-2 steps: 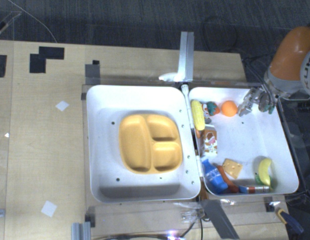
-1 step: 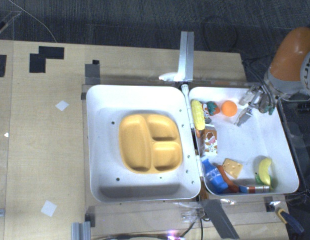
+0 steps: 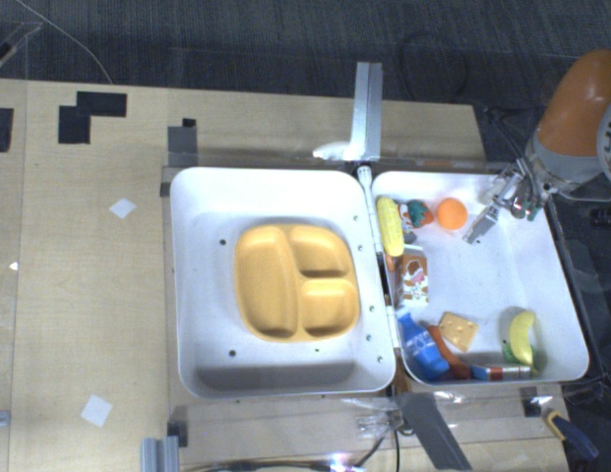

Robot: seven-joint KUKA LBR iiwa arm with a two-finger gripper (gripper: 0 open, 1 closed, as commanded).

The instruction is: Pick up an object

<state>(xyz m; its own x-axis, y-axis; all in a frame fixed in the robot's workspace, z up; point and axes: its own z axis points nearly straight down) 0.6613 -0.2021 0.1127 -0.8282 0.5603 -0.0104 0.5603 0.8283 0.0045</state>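
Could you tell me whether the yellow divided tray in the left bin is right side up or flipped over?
Right side up. The yellow divided tray lies flat in the left bin, its three hollow compartments facing the camera.

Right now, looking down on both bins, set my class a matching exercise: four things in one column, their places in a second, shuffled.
Things:
1. yellow divided tray
2. corn cob
3. orange ball
4. banana

Places:
A. right bin, near right corner
B. left bin, middle
C. right bin, far side, beside the gripper
D. right bin, along the left wall

Pairs: 1-B, 2-D, 3-C, 4-A
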